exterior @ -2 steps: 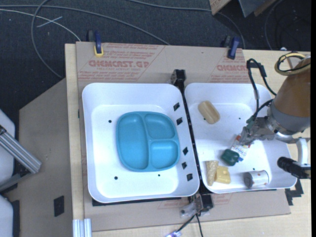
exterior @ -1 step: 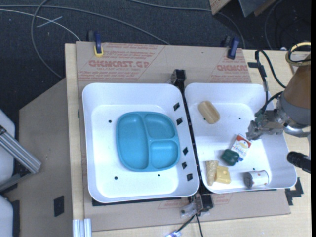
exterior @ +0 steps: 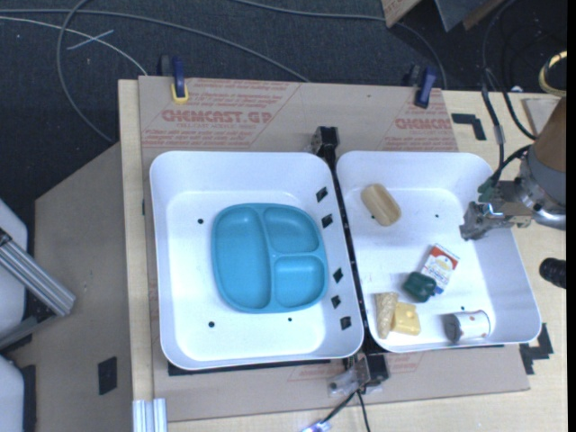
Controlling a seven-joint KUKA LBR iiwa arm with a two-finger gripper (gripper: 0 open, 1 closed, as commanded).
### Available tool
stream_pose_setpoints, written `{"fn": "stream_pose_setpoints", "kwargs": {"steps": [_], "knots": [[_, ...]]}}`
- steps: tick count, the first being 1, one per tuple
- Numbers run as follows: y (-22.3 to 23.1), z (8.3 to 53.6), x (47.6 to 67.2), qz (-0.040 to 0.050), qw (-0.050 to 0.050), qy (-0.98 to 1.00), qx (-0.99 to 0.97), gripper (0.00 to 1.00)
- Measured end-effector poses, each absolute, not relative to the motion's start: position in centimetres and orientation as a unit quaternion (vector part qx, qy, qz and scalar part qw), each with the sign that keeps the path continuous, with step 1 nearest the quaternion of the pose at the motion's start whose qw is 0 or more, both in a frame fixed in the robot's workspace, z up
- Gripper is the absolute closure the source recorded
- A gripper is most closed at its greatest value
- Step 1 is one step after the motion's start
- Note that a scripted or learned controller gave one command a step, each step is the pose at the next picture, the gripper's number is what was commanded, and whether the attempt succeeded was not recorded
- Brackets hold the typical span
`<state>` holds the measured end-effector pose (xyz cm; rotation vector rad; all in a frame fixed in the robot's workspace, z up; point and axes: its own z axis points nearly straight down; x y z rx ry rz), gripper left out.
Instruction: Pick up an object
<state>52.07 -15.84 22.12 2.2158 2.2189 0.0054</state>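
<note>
The right bin [exterior: 504, 241] holds a tan bread-like roll [exterior: 382, 204] near its back left. A small red and white packet [exterior: 441, 263] lies mid-bin, with a dark green piece [exterior: 419, 285] touching its lower left. Yellow cheese-like pieces [exterior: 397, 315] sit at the front left, and a white cylinder with a grey cap [exterior: 468, 324] lies at the front right. My gripper [exterior: 477, 220] hovers over the bin's right side, about level with the roll and up and to the right of the packet. Nothing shows between its fingers.
The left bin [exterior: 180, 196] holds a blue divided plate [exterior: 269, 256]. A black divider with clips [exterior: 335, 232] runs between the bins. Cables trail across the dark floor behind the bench, and blue clamps [exterior: 178, 76] hold the board's back edge.
</note>
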Motion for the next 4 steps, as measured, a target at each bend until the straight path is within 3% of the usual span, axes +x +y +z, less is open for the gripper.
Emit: {"fn": "stream_pose_setpoints", "kwargs": {"steps": [1,4], "knots": [[-15.1,27.4,51.5,0.0019,0.003,0.708,0.706,1.00],[1.2,23.9,54.5,-0.0004,-0.002,0.709,0.705,1.00]]}}
